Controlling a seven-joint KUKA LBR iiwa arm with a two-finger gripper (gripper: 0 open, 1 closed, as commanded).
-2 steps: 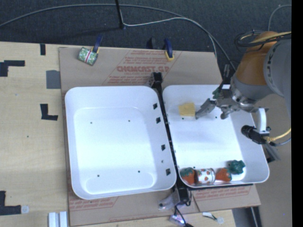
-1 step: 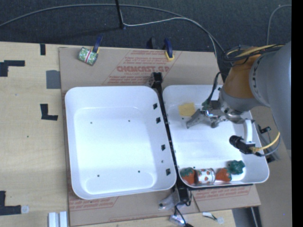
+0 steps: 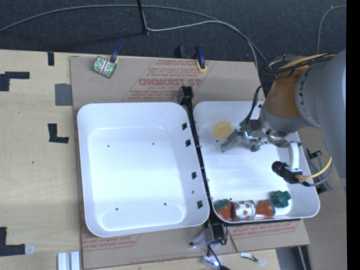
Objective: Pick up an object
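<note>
My gripper hangs over the upper middle of the right bin, its jaws spread open with nothing between them. A small yellow block lies just left of the gripper, close to the left fingertip and apart from it. Along the bin's near edge sit a red and green toy, a white and red can, an orange piece and a green piece.
The left bin stands beside the right one, with a black divider between them. A small green box lies on the cardboard at the back left. The arm's orange band and cables occupy the right side.
</note>
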